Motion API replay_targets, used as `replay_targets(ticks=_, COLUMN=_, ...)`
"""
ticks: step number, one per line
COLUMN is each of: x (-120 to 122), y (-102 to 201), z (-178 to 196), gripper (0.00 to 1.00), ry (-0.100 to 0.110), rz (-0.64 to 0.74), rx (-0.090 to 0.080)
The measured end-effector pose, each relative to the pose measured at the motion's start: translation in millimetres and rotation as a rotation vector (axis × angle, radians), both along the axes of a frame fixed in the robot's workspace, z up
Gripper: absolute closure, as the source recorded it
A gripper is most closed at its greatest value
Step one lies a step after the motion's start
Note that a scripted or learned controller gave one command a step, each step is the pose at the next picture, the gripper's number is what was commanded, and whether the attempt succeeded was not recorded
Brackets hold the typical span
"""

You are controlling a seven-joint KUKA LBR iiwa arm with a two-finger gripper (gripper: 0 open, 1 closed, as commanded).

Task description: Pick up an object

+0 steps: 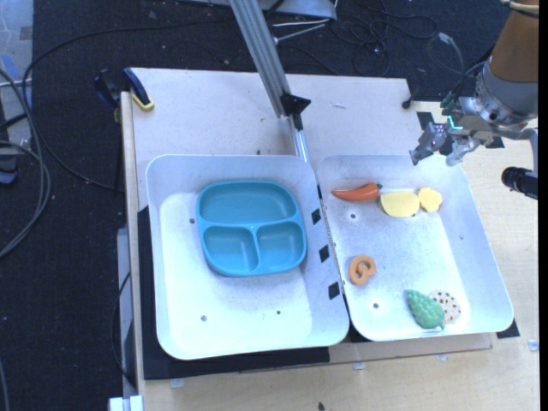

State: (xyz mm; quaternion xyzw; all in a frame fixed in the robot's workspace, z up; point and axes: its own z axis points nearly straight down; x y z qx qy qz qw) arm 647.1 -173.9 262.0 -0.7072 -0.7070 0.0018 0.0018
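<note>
Two bins: left (171,315) holds a blue tray (252,228); right (479,255) holds a carrot (357,193) and other toys. Tool (438,148), grip unclear, hovers up-right of carrot.

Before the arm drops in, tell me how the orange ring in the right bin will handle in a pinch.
The orange ring lies flat on the right bin floor, so it probably won't roll. It looks small and thin, likely light, and may skid when nudged. Its low profile could let the gripper slip off.
</note>
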Motion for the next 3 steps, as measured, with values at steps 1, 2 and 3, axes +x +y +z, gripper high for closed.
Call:
replay_targets(ticks=1, x=1, y=0, z=3, gripper=0.0, ry=-0.006, rz=0.001, rx=-0.001)
replay_targets(ticks=2, x=-2, y=0, z=-58, gripper=0.0, ry=-0.004, rz=0.0, rx=-0.001)
replay_targets(ticks=3, x=-8, y=7, z=-106, gripper=0.0, ry=-0.002, rz=0.0, rx=0.0)
